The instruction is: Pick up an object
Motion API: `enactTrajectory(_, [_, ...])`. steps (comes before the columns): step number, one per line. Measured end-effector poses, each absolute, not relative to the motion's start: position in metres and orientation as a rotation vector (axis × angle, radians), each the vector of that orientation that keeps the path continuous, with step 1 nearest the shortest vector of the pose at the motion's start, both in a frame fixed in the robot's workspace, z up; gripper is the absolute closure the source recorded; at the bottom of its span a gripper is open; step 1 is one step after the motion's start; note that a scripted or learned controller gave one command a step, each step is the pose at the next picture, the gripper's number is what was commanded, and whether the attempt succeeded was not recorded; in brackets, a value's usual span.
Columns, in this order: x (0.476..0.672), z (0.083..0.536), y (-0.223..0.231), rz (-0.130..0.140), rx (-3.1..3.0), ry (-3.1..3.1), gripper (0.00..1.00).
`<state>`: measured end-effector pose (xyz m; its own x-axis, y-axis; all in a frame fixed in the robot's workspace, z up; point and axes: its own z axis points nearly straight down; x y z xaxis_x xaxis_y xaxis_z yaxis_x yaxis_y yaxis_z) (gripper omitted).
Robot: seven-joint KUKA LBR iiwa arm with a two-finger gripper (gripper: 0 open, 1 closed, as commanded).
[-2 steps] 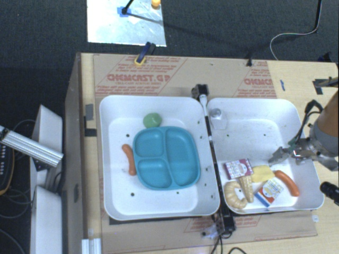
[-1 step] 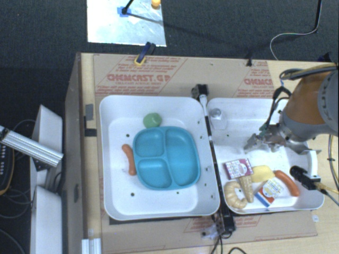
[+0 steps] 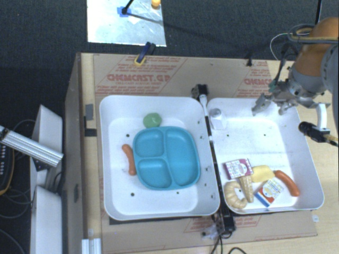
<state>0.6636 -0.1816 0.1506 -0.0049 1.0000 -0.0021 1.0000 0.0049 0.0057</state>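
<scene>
Two-finger gripper point(image 3: 271, 104), fingers spread and empty, hovers over the far edge of the right white bin point(image 3: 296, 136). Well apart, at that bin's near right corner, an orange-red sausage point(image 3: 286, 182) lies with its long axis diagonal, beside a yellow wedge point(image 3: 261, 172).

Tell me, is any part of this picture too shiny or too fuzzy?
In the camera view, the silver sheet at the top glares bright, the white bins look washed out, and the arm's tool is a bit blurry; the blue tray and the sausage look sharp.
</scene>
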Motion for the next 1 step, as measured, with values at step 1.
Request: enactTrajectory(1, [0.6236,0.0841,-0.2068,0.000,2.218,2.223,0.00])
